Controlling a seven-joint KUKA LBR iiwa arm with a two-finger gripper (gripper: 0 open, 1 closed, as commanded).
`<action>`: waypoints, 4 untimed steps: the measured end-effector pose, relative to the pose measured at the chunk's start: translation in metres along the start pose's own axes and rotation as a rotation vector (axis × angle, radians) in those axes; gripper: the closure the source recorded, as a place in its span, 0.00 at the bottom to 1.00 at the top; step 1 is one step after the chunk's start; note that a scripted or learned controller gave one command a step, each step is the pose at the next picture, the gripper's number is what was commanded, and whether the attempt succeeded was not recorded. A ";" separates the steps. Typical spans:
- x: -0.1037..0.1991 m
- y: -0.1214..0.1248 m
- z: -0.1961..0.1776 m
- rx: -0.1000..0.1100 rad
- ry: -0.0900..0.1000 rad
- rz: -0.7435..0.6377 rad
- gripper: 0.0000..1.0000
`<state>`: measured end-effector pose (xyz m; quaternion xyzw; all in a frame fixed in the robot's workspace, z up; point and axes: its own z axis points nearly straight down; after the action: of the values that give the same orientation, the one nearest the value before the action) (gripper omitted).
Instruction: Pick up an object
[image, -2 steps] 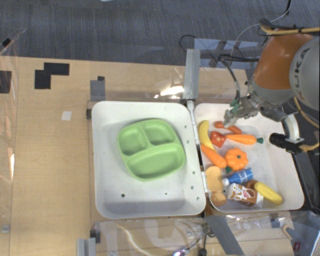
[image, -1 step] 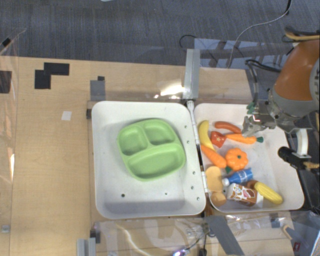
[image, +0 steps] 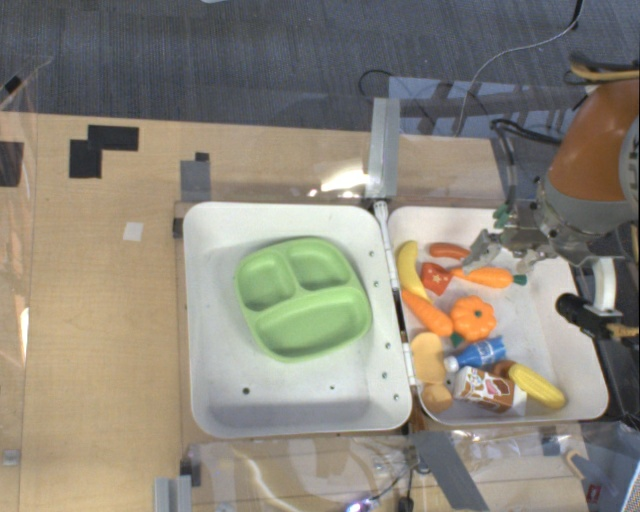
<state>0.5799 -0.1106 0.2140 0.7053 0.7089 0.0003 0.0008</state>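
**Arm low over the toy food bin, a small carrot at its fingers**

Two white bins sit side by side on a wooden table (image: 100, 300). The left bin (image: 215, 400) holds a green divided plate (image: 303, 297). The right bin (image: 575, 395) holds a heap of toy food: a yellow banana (image: 407, 268) at nine o'clock, a long orange carrot (image: 427, 313) beside it, a small pumpkin (image: 473, 317) at the centre, a blue bottle (image: 478, 353) and a second banana (image: 537, 385) toward five o'clock.

The grey and orange arm reaches in from three o'clock. Its gripper (image: 505, 250) sits at the bin's twelve o'clock, directly above a small orange carrot (image: 487, 277). The fingers look spread apart, touching or nearly touching the carrot; whether they grip it cannot be told.

Judging by this, the pick is not finished: the carrot seems to lie in the bin, with closing and lifting left.
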 end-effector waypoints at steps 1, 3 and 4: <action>-0.009 0.010 0.120 -0.002 0.001 -0.154 0.00; -0.006 -0.022 0.114 -0.018 -0.002 -0.300 1.00; -0.003 0.000 0.124 -0.007 -0.002 -0.451 1.00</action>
<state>0.5803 -0.1132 0.0897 0.5291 0.8485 0.0019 0.0038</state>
